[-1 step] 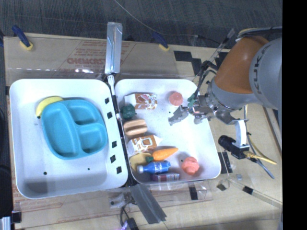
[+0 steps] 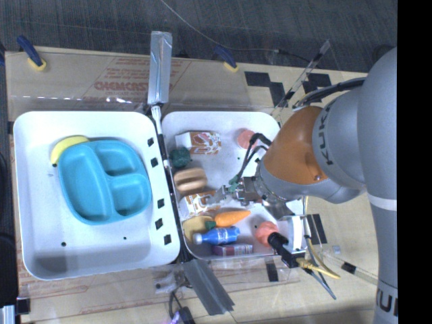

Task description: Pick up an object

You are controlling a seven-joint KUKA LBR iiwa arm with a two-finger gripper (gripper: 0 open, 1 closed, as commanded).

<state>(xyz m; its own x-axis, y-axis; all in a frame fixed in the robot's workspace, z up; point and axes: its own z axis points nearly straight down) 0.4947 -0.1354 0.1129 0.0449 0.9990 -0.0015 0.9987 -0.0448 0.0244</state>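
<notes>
The end effector (image 2: 233, 189), its grip state impossible to tell, hangs just above the carrot (image 2: 231, 217), probably a light, smooth, hard toy best pinched across its thick middle.

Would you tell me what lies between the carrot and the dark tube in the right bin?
A blue bottle lies between the carrot and dark tube, seen in the camera view.
</notes>
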